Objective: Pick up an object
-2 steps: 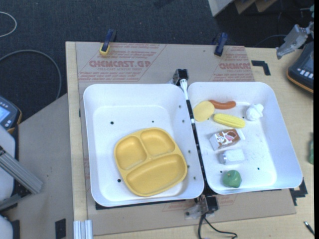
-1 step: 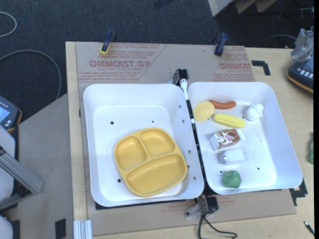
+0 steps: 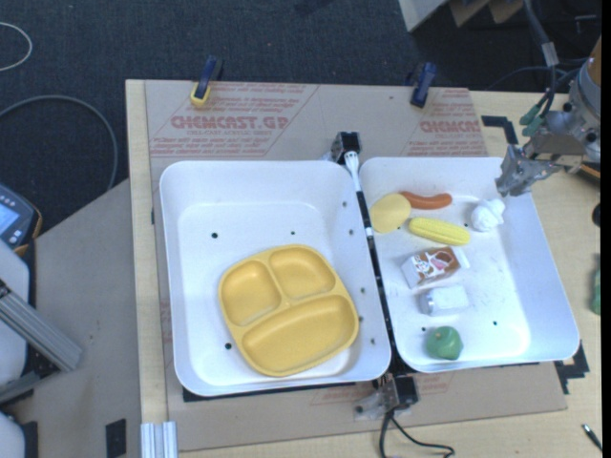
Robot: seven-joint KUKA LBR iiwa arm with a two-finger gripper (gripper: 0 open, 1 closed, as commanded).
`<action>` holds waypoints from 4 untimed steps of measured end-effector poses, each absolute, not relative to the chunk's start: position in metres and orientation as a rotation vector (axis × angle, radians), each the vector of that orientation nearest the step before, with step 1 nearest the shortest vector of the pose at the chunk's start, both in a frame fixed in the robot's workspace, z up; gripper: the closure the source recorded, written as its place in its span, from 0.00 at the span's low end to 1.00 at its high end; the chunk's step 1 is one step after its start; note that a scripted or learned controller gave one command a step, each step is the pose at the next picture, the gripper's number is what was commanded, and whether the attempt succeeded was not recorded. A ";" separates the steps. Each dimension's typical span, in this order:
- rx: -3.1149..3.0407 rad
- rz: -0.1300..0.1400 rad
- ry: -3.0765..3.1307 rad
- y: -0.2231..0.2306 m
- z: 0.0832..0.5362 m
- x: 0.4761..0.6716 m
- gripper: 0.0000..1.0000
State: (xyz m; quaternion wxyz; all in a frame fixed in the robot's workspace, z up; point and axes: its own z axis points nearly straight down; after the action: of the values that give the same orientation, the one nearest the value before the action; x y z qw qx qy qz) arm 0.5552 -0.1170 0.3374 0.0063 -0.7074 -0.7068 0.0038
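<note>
The left bin (image 3: 181, 198) carries a yellow tray (image 3: 288, 308) toward its near right corner. The right bin (image 3: 544, 284) holds a corn cob (image 3: 439, 230), carton (image 3: 434, 266), yellow ball (image 3: 389, 213), sausage (image 3: 426, 199) by the far edge, white block (image 3: 446, 301), green apple (image 3: 443, 343) at the near edge, and a white lump (image 3: 486, 217). The gripper (image 3: 516, 181) hangs over the far right corner, grasping nothing; its spread is unclear.

I see even, bright overhead light; the white bins (image 3: 191, 256) glare slightly and cast only thin shadows. Focus is soft throughout, the dark floor (image 3: 76, 27) looks grainy, and the yellow tray (image 3: 286, 308) shows gentle sheen.
</note>
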 end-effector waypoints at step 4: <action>-2.211 -0.011 -2.234 0.091 0.250 0.496 1.00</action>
State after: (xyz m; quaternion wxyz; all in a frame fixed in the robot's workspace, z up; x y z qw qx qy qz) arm 0.4963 0.0914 0.2502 -0.0009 -0.7035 -0.7106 -0.0035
